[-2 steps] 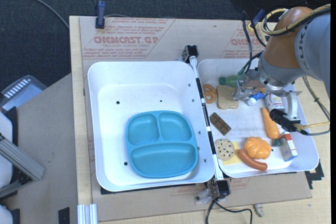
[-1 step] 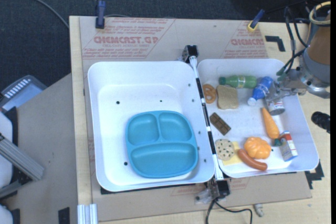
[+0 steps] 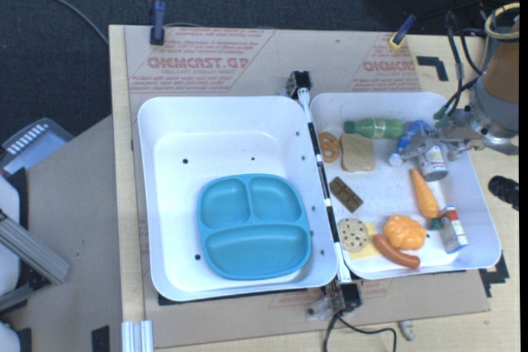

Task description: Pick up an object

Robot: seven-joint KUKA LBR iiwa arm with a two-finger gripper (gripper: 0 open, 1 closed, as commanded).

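Bench (image 3: 206,62), centre of frame, cardboard-topped, bearing two shallow white bins side by side; left bin (image 3: 165,128), holding one blue divided plate (image 3: 254,225) in its lower middle; right bin (image 3: 483,218), crowded with small goods; arm (image 3: 502,86), grey, at the right edge of frame, reaching over the right bin's upper right corner.

Contents of right bin, by descending size: green bottle (image 3: 375,128), lying along the top; carrot (image 3: 425,194), slanted, right of centre; sausage (image 3: 396,251), along the bottom; orange fruit (image 3: 404,231), touching the sausage; tan bread slice (image 3: 358,152), below the bottle; cookie (image 3: 354,234), lower left; brown bar (image 3: 346,194), near the left wall; pretzel (image 3: 329,147), upper left; small red-and-grey item (image 3: 451,231), lower right.

Gripper (image 3: 429,157), upper right of the bin, amid blue and silver clutter; finger spread cannot be told; carrot's upper end lies just below it, bottle just to its left.
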